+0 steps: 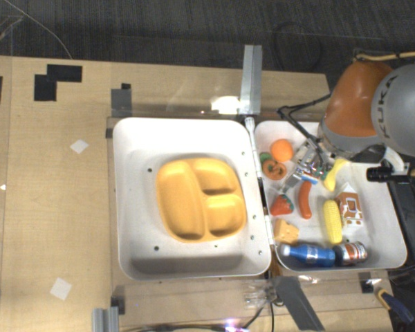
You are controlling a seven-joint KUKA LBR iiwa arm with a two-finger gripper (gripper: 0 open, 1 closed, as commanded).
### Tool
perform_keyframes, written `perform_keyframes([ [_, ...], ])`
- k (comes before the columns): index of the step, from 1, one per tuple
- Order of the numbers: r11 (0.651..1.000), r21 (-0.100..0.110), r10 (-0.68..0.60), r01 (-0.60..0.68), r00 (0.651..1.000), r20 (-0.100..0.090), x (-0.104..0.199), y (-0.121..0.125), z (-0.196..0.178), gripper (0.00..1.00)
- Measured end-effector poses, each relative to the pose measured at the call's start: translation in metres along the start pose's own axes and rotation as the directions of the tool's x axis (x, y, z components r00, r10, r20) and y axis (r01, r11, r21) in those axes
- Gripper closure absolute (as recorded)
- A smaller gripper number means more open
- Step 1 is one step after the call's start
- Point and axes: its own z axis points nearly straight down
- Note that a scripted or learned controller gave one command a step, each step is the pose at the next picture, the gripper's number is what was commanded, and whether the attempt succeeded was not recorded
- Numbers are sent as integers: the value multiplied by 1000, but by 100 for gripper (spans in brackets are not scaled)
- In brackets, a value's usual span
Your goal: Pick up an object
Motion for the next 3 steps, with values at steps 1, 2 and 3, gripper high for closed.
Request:
perform_keyframes([
  [1,1000,-5,-6,6,1000,12,-3,3,-15,100],
  [2,1000,-5,-8,8,1000,10,-2,3,-14,0],
  [3,981,1,194,-194,981,-2,-16,24,1,0],
])
